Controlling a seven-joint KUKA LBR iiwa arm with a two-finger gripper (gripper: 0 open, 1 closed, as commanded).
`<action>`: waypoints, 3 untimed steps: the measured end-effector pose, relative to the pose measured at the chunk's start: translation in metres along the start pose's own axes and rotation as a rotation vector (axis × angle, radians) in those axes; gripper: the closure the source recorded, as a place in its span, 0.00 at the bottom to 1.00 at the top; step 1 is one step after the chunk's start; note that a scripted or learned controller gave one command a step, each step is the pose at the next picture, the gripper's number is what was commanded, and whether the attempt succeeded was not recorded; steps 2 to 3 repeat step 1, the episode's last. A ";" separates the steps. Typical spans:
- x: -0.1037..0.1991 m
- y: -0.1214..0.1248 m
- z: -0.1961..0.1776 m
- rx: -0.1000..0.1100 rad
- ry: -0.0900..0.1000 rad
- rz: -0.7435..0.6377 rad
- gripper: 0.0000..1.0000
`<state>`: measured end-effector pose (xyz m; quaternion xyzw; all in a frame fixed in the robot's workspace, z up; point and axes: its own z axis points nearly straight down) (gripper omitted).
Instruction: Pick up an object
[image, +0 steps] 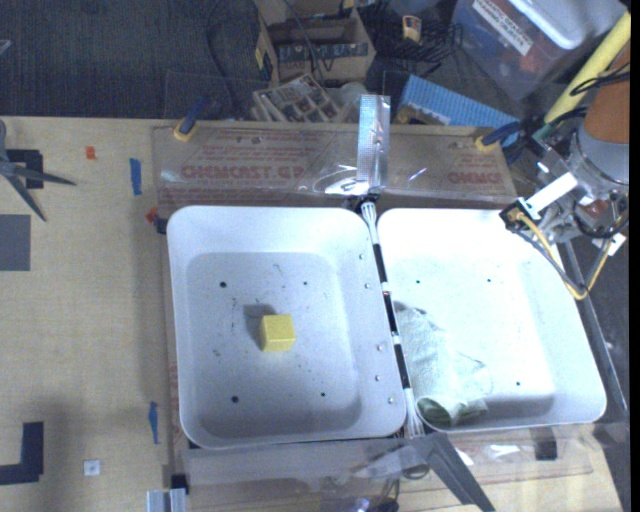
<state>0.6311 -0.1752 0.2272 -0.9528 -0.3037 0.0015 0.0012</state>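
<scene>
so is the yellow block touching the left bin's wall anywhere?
Apart. The camera view shows the yellow block on the left bin's flat floor, with bare floor on every side of it.

The arm (600, 150) is cut off by the right edge, its end effector's state untellable.

I have one fixed camera — above the bench (80, 250), looking down aslant. Both bins (200, 240) fit in frame.
</scene>
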 end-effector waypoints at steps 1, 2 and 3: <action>0.033 -0.021 -0.083 -0.006 0.002 -0.257 1.00; 0.033 -0.021 -0.083 -0.006 0.002 -0.257 1.00; 0.033 -0.021 -0.083 -0.006 0.002 -0.257 1.00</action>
